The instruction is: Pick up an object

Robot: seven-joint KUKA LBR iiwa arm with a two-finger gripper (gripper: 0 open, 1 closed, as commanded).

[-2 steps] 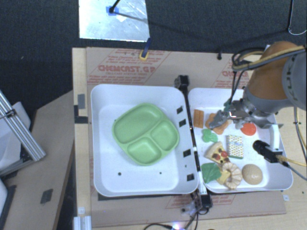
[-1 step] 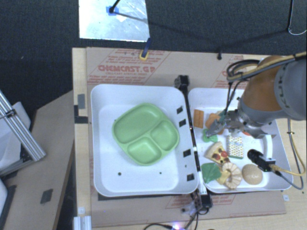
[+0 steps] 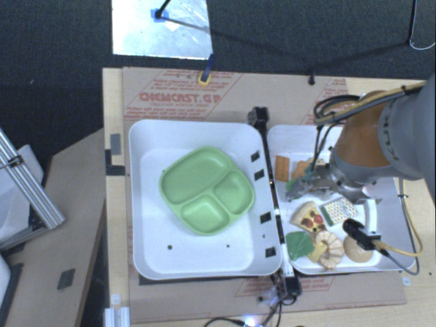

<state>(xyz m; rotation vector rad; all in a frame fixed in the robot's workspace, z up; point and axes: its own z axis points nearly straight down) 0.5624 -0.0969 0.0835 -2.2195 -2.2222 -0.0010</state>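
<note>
My gripper (image 3: pixel 298 188) is low in the right bin (image 3: pixel 390 195), near its left side, at the end of the grey arm with the orange band (image 3: pixel 361 140). It hangs just above a pizza slice (image 3: pixel 310 218) and next to a small green piece (image 3: pixel 300 172) and an orange block (image 3: pixel 282 167). A checkered green-and-white piece (image 3: pixel 336 210) lies under the wrist. Toward the front of the bin lie a green leaf (image 3: pixel 298 244), a tan ridged pastry (image 3: pixel 329 248) and a round bun (image 3: pixel 357 251). I see nothing lifted off the bin floor.
The left bin (image 3: pixel 146 182) holds a light green divided plate (image 3: pixel 207 190). A black-clipped divider (image 3: pixel 267 182) separates the bins. Cables (image 3: pixel 398 247) trail from the arm over the right bin's front right corner.
</note>
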